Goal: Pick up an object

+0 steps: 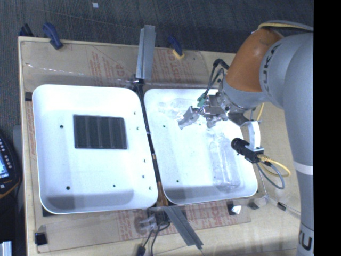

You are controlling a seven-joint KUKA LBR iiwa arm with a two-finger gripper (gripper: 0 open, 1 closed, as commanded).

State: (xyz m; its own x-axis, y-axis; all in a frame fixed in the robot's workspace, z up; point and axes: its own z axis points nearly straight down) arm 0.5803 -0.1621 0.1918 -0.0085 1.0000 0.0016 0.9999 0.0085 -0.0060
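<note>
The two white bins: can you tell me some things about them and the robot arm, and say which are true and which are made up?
1. A dark ridged rectangle lies in the left bin. True.
2. The arm's tool is over the left bin. False: it is over the right bin, near its far side.
3. A clear plastic bottle lies in the right bin. True; it is see-through and hard to make out.
4. The band above the arm's wrist is green. False: it is orange.
5. The two bins are stacked on top of each other. False: they sit side by side on the bench.
</note>
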